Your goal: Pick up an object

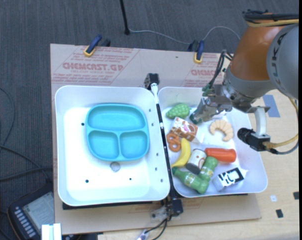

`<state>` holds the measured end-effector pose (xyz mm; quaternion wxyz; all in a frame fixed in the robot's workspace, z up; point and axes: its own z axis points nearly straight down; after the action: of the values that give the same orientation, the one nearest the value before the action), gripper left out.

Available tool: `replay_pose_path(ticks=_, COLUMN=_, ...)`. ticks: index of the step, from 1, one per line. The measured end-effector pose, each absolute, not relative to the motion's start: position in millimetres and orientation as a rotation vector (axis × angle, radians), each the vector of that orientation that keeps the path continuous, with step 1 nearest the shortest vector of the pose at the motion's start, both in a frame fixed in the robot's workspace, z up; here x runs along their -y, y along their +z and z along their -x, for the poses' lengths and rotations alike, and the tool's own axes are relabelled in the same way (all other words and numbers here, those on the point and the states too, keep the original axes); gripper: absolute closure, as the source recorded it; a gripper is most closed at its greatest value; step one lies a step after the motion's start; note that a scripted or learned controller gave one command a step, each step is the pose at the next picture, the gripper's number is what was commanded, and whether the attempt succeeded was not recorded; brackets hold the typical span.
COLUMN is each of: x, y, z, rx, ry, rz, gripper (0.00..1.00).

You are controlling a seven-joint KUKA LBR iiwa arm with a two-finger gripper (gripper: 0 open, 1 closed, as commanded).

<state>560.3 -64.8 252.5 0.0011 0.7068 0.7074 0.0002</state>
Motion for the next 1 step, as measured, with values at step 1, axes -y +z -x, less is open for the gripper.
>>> replay_pose_path(ticks=1, x=65.2, y=251.9, z=-559.9, rx=-2.221, ry=-0.002, rz=-2.22, gripper=0.0)
